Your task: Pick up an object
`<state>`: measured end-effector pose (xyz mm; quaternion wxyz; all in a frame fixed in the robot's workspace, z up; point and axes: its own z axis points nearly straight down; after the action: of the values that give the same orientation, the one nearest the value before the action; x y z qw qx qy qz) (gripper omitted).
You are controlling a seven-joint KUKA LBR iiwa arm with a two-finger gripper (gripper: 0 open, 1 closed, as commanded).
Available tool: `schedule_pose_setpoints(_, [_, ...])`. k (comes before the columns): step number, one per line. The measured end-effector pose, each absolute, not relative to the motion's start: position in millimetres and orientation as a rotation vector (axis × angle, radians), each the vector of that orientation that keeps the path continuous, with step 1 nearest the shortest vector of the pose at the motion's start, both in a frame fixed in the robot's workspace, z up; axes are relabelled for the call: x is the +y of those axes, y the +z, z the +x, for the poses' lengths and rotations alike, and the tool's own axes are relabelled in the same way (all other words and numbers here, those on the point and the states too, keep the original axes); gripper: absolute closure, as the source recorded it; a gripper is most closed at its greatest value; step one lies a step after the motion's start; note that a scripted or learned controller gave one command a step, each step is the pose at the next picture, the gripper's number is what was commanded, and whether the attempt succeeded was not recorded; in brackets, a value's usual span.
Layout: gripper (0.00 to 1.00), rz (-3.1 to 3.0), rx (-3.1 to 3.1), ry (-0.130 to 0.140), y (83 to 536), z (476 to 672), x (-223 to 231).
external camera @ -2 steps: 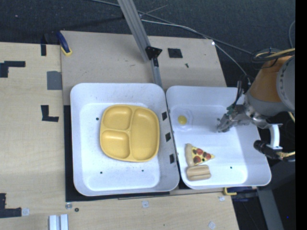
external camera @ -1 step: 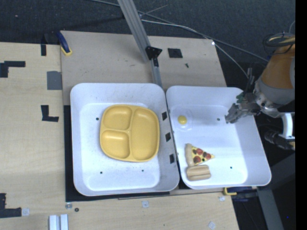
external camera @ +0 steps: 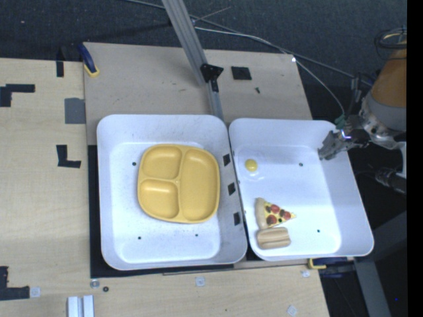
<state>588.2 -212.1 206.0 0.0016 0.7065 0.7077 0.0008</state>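
1. Two white bins sit side by side on a wooden bench. The left bin (external camera: 119, 177) is next to the right bin (external camera: 330, 203), and their edges touch in the middle.
2. A yellow plate (external camera: 178, 182) lies flat in the left bin. It has three parts: two small ones on the left and one long one on the right.
3. A little yellow ball (external camera: 251, 166) sits in the right bin, near the wall next to the left bin.
4. A toy pizza slice (external camera: 273, 212) lies closer to the front of the right bin. It has red dots on top.
5. A toy hot dog (external camera: 273, 238) lies just in front of the pizza slice, touching it or almost touching it.
6. The robot arm (external camera: 388, 91) comes in from the right side. It has an orange band.
7. The gripper (external camera: 329, 147) is over the far right edge of the right bin, well apart from the toys. It is small and dark here, so I cannot tell how it is set. Nothing is in it.
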Motion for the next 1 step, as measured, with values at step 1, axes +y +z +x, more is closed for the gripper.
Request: schedule_pose_setpoints(1, [1.0, 2.216, 2.222, 0.003, 252.6, 597.2, -209.1])
